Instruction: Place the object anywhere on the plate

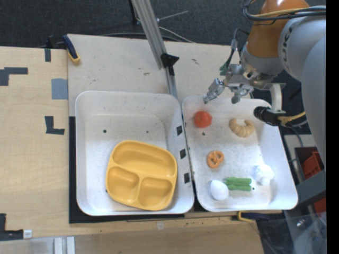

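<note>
Camera view shows you the left bin with the yellow plate at its 5 o'clock corner. The right bin holds a croissant, tomato, pretzel, green beans and egg. Your gripper hovers at that bin's 12 o'clock rim, fingers spread, pinching nothing. The tomato sits nearest, at the gripper's 7 o'clock. It is round and could roll out of the closing fingers, or the descent could clip the rim.
</note>
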Robot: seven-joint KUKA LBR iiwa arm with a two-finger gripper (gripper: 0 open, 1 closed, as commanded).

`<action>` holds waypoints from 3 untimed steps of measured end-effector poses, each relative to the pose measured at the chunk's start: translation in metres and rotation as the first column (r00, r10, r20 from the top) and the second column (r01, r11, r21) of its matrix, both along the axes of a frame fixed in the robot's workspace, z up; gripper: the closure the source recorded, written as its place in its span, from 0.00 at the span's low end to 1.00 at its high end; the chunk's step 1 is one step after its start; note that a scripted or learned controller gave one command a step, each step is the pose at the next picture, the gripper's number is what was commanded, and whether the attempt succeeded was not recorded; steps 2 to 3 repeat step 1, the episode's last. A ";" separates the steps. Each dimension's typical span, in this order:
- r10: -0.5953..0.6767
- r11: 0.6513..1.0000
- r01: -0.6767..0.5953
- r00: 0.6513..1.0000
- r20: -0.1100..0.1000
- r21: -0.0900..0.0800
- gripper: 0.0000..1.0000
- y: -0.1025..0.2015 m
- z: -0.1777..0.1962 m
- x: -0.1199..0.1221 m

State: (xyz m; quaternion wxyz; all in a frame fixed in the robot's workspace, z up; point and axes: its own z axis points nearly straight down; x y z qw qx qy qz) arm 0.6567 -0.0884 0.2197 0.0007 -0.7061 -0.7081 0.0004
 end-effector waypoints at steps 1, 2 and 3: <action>0.000 1.000 0.000 1.000 0.000 0.000 0.00 0.000 0.000 0.000; 0.000 1.000 0.000 1.000 0.000 0.000 0.00 0.000 0.000 0.000; 0.000 1.000 0.000 1.000 0.000 0.000 0.00 0.000 0.000 0.000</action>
